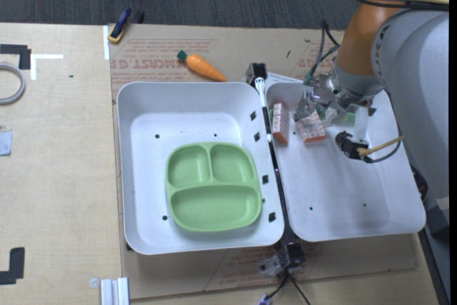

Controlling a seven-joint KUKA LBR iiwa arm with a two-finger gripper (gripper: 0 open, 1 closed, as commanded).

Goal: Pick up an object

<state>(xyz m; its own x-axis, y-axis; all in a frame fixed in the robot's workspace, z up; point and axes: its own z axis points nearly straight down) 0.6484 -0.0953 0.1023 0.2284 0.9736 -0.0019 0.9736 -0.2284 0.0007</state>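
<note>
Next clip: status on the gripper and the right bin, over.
Gripper low in right bin, far corner. Two small cartons there: one by the divider, one right under the gripper. Grasp unconfirmed. Green plate in left bin, clear of it.

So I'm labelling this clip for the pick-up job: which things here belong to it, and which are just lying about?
Part of the job:
- gripper, low in the right bin
- red-and-white box right under it
- small orange-and-white box by the divider

Lying about:
- green divided plate in the left bin
- toy carrot on the cardboard
- blue-and-yellow clip
</note>
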